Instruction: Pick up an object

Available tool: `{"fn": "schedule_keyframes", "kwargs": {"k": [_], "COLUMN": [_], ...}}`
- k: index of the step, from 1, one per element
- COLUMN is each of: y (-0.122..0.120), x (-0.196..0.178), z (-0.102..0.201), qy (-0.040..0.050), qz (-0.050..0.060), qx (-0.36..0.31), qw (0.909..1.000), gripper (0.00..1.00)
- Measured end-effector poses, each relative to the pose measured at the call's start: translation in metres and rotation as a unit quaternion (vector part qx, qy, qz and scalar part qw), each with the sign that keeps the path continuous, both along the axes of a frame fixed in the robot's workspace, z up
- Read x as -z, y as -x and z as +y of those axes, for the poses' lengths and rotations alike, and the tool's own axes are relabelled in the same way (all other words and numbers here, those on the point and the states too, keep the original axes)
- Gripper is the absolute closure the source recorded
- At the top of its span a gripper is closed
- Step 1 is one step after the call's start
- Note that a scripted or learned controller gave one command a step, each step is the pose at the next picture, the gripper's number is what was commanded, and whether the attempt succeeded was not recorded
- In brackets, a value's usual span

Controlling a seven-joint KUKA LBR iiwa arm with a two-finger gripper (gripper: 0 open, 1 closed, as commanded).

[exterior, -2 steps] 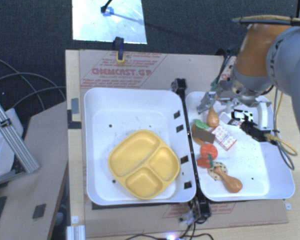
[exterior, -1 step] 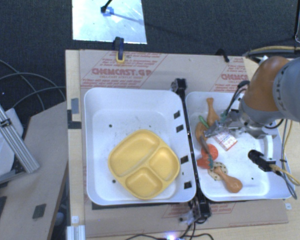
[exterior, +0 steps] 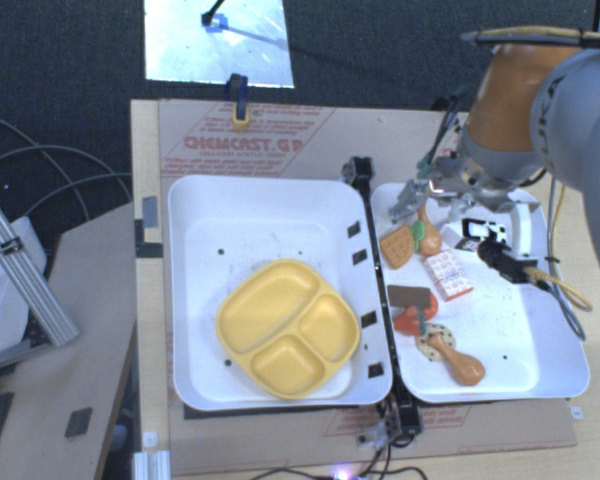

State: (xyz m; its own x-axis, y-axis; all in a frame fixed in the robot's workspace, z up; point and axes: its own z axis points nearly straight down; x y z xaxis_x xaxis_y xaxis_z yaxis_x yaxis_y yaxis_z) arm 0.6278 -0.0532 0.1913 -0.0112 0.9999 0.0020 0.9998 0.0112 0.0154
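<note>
2 white bins sit side by side on the bench: the left bin (exterior: 195,268) holds 1 yellow tray (exterior: 288,328) with 3 compartments, lying toward 5 o'clock of that bin. The right bin (exterior: 540,358) holds the small things, 5 as far as I can count. 1 waffle (exterior: 396,247) lies at about 10 o'clock, touching 1 orange piece (exterior: 427,236) just at its 2 o'clock. 1 pink-and-white packet (exterior: 448,274) lies near the centre. At 7 o'clock, 1 red piece with a dark flat top (exterior: 413,311) sits just above 1 tan wooden toy (exterior: 450,353). The arm (exterior: 540,108) reaches in from 2 o'clock, and its gripper (exterior: 435,190) hangs over the bin's 11 o'clock corner, just above the waffle and orange piece; whether its jaws are apart or together I cannot tell. No item is visibly between them.
</note>
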Motion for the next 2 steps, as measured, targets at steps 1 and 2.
{"fn": "schedule_keyframes", "kwargs": {"k": [1,2], "y": [0.064,0.06], "x": [0.1,0.087], "z": [-0.073,-0.068], "qy": [0.0031,0.0015], "qz": [0.009,0.005], "qx": [0.008,0.005], "qw": [0.9999,1.0], "gripper": [0.0,1.0]}}
